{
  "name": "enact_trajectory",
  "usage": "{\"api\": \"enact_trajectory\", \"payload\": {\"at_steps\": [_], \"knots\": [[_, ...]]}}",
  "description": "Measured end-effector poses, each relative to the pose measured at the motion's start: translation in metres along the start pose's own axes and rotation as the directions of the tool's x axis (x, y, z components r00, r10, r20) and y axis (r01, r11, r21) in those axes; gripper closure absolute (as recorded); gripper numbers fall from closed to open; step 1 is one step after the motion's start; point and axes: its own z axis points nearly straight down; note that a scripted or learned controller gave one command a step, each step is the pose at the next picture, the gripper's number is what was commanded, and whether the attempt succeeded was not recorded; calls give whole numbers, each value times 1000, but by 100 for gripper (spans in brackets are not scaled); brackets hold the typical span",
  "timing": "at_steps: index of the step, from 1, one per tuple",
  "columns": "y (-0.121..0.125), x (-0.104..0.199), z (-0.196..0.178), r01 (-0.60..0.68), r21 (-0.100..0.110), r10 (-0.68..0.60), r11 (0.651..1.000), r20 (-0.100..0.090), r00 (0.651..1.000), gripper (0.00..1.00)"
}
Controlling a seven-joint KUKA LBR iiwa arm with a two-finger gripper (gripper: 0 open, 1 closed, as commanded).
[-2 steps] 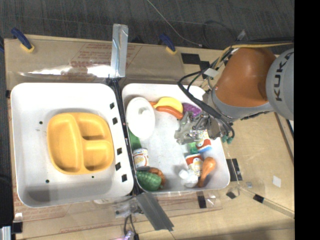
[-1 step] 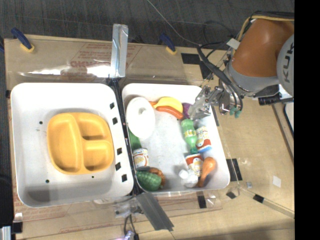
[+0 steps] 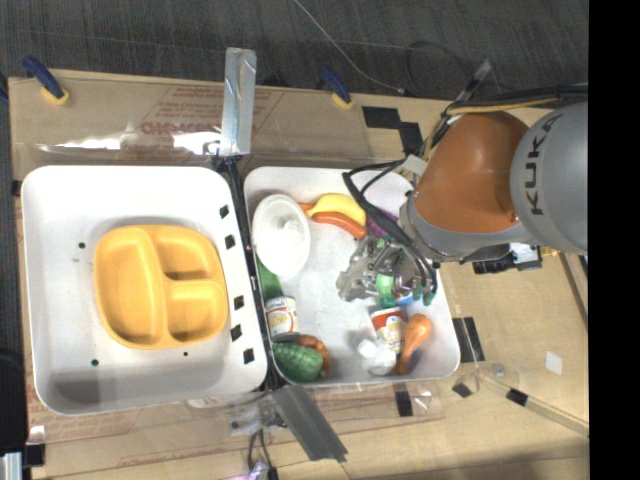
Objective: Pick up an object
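Arm [image 3: 500,183] reaching in from the right, grey body with its orange band bulging over the right-hand shallow white bin [image 3: 330,183], wrist tipped down toward the bin floor. The metal claw [image 3: 385,280] sits low among the clutter in the middle of that bin, right over a small green object [image 3: 388,288] (too tangled with cables and fingers to say more). How far the claw is open, or whether it has hold of anything, I cannot tell.

Around it: a white round bowl [image 3: 281,230] at the bin's left, a yellow banana-shaped toy [image 3: 336,207] just beside it, an orange carrot-shaped toy [image 3: 415,336] near the lower right corner, a small labelled jar [image 3: 281,317] and a dark green lumpy toy [image 3: 298,360] lower left.

Over in the left-hand white bin [image 3: 60,228], a yellow divided plastic tray [image 3: 160,285] lies flat on the table [image 3: 520,348] side of things.
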Motion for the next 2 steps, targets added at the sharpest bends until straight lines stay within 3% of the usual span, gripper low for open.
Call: {"api": "enact_trajectory", "payload": {"at_steps": [1,2], "knots": [[-20,-77,-100,-282,-2,282,960,12,959,100],[-14,-37,-35,-455,-1,455,891,3,891,100]]}}
